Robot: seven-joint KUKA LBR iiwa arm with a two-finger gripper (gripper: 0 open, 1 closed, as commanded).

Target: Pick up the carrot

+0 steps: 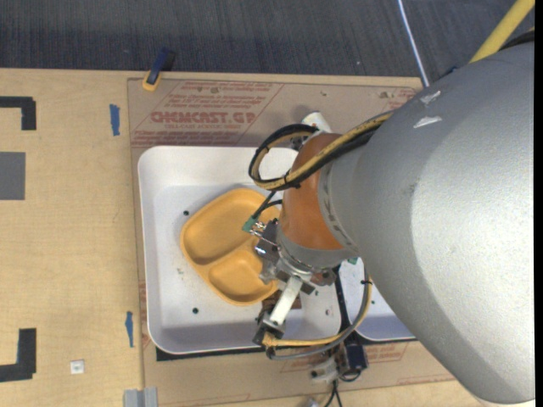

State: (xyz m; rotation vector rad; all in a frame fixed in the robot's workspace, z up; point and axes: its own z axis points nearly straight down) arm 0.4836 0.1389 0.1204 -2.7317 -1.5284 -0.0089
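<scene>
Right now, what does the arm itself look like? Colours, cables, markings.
The arm has a broad, smooth, rounded grey casing. An orange band sits above the wrist, with bare metal fittings below it. A black cable loops beside the band, and a yellow cable comes in from the top right. No markings are readable.

Red print "CHEMCAST GP" on the brown sheet, smaller lines illegible.

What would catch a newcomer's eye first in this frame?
The grey arm looms largest, covering the right half of the view, with its orange band over the middle of the bench. Beneath the wrist, the left white bin holds a yellow-orange two-lobed thing, which lies right beside the arm's tip.
</scene>
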